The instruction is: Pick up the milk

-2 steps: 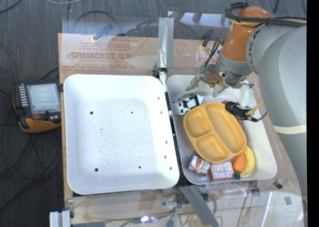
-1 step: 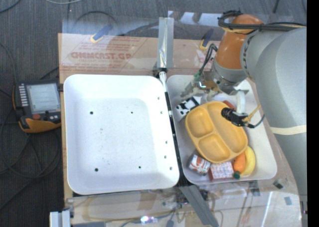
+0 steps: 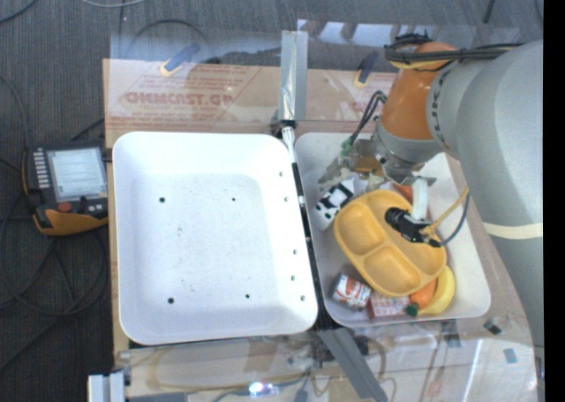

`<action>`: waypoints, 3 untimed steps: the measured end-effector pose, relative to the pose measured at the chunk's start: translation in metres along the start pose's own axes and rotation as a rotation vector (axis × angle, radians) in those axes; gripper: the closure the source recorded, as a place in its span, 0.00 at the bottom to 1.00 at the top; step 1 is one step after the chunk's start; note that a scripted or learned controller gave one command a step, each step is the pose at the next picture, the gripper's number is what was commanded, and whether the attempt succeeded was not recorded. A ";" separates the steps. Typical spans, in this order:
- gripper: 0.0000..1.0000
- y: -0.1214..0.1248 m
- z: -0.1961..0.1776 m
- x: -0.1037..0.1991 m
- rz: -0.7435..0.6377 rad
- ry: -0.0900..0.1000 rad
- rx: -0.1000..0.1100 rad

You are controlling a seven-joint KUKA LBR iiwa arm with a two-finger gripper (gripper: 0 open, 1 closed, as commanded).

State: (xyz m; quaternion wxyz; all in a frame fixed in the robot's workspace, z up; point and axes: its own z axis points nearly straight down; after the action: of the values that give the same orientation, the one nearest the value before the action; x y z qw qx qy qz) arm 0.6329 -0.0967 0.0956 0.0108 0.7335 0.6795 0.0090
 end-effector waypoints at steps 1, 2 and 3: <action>1.00 0.002 -0.009 0.005 -0.003 0.007 -0.002; 1.00 -0.027 -0.088 0.079 0.376 -0.006 0.031; 1.00 -0.034 -0.169 0.021 1.033 -0.019 0.027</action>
State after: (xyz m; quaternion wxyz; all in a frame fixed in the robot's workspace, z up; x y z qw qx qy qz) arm 0.5959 -0.0728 0.2639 0.0016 0.9735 0.2288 -0.0021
